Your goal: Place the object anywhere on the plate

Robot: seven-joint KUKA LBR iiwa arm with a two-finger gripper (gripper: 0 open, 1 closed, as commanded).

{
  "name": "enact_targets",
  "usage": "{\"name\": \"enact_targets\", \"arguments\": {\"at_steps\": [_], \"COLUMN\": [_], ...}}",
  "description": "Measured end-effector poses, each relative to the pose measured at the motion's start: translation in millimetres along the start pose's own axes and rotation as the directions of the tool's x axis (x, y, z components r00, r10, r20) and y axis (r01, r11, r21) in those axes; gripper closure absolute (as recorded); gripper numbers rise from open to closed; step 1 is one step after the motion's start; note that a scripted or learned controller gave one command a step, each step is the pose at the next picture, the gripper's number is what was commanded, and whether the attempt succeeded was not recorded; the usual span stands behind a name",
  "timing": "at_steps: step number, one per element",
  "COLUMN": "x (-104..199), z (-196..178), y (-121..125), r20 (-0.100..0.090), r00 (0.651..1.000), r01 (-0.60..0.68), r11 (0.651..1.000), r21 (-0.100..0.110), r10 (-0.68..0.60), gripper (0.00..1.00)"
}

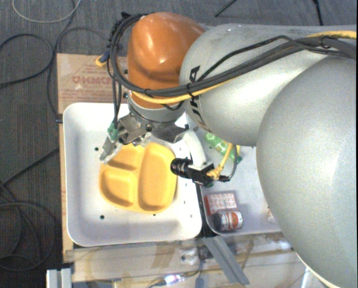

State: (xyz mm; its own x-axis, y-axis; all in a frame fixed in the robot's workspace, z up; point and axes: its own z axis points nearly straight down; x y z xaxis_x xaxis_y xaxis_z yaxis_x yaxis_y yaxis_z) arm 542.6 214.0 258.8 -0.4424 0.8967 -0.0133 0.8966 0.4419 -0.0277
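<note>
Grey carpet with cables surrounds the counter [131, 251]. My claw [116, 140], grip state unclear, hovers at the yellow plate [140, 182]; the can [230, 221], stiff and slippery, suits a side grasp.

Yellow sectioned plate [140, 182] in a white bin [83, 161]. Grey arm [275, 89] with orange band [158, 50]. Red-and-white can [227, 218], lower right; green item [218, 144].

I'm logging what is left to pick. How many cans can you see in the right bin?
1. A can with a red label lies on its side at the near end of the right bin, next to a red packet. The arm covers most of that bin, so more may be hidden.
</note>
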Motion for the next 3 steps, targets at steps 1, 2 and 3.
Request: {"name": "enact_targets", "arguments": {"at_steps": [1, 2, 3], "x": [0.1, 0.0, 0.0], "z": [-7.4, -7.3, -14.8], "y": [0.1, 0.1, 0.2], "r20": [0.001, 0.002, 0.003], "r00": [1.0, 1.0, 1.0], "r01": [0.001, 0.001, 0.001], "r11": [1.0, 1.0, 1.0], "r21": [0.004, 0.004, 0.008], "r10": [-0.001, -0.001, -0.001], "gripper": [1.0, 0.0, 1.0]}}
